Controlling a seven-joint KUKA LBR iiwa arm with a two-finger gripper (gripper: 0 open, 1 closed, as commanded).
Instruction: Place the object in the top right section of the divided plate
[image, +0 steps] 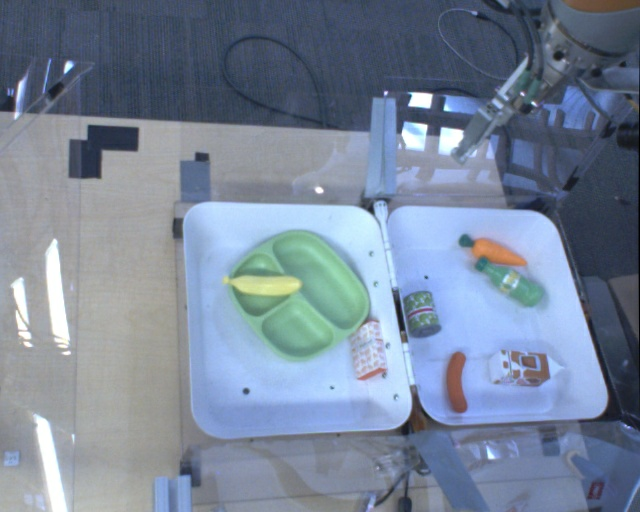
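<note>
1. The gripper (468, 148) hangs at the far right of the scene, above the bench just beyond the far edge of the right bin (580, 300); whether it is open or closed cannot be told at this angle, and nothing shows held in it.
2. Behind it the grey arm (560, 45) slants up toward the far right corner, with its orange band at the top edge of the view.
3. The right bin holds 5 things: a carrot (494, 251) near its far side, a green bottle (511, 283) just beside and nearer than the carrot, a small dark green can (421, 313) close to the left wall, a red sausage (457, 381) toward the near side, and a small carton (520, 368) to the right of the sausage.
4. The left bin (215, 390) holds the green divided plate (320, 290), which has 3 sections.
5. A yellow banana (263, 285) lies across the left part of the plate, over the ridge between sections, well apart from the gripper.
6. A red and white packet (368, 351) lies in the left bin just off the plate's near right rim, close to the wall shared by the 2 bins.
</note>
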